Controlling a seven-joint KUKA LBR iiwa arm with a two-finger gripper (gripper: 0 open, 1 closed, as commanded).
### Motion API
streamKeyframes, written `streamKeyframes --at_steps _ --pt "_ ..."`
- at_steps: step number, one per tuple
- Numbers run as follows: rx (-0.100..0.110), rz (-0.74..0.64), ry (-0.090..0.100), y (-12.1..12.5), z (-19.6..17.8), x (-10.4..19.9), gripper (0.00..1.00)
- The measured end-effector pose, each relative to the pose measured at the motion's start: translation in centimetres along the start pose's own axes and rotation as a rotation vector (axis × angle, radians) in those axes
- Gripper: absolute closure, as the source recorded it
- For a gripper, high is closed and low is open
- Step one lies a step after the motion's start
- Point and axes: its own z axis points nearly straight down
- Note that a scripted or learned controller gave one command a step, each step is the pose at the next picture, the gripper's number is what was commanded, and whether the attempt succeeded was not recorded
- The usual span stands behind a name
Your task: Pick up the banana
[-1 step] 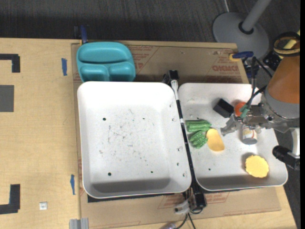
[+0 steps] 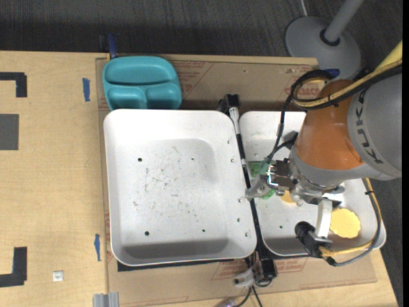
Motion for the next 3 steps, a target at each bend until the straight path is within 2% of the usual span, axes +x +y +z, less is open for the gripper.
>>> streamKeyframes --at_steps 1,2,3 --pt "-0.004 0.153 0.000 13.8 -0.1 10.9 0.00" --pt "0.002 0.445 -0.001 5.2 6.6 15.3 0.00" --pt "0.001 0.395 -0.001 1.3 9.2 20.2 0.00"
